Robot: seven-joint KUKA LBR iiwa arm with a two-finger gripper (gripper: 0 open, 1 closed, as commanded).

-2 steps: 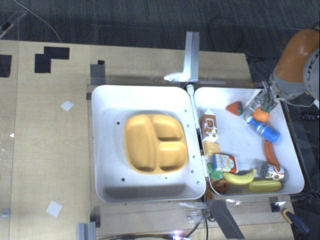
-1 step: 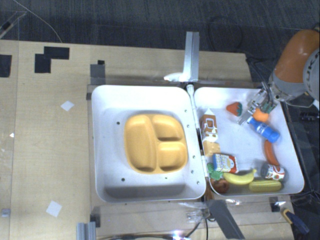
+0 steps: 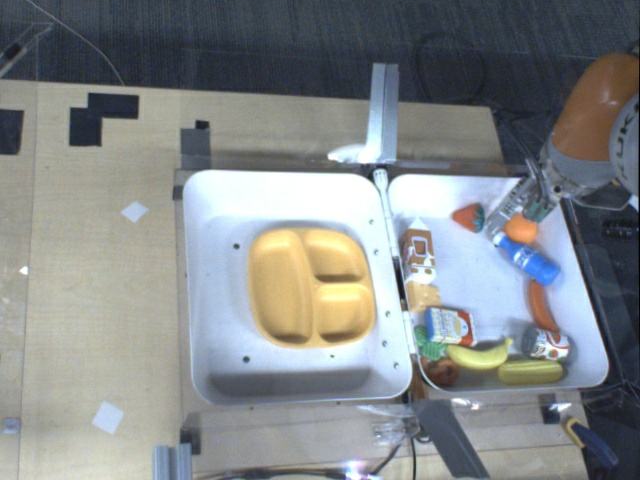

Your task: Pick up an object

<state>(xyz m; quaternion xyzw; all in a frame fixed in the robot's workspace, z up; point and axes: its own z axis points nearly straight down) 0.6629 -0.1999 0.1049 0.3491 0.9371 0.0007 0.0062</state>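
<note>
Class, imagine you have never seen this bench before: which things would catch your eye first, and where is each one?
First comes the big yellow divided tray, alone in the middle of the left bin. Next is the colourful jumble in the right bin: a banana near the front edge, a blue bottle and an orange ball toward the back. Above those, the gripper hangs from the arm with its orange band.

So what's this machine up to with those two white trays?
A robot arm is reaching in from the right over the right-hand bin, which holds a jumble of toy food and small packages. Its pincer sits low at the far end of that bin, right by a small orange item and a blue bottle. It is trying to pick something up, but nothing is clearly in its grip. The left bin holds a yellow divided tray.
</note>
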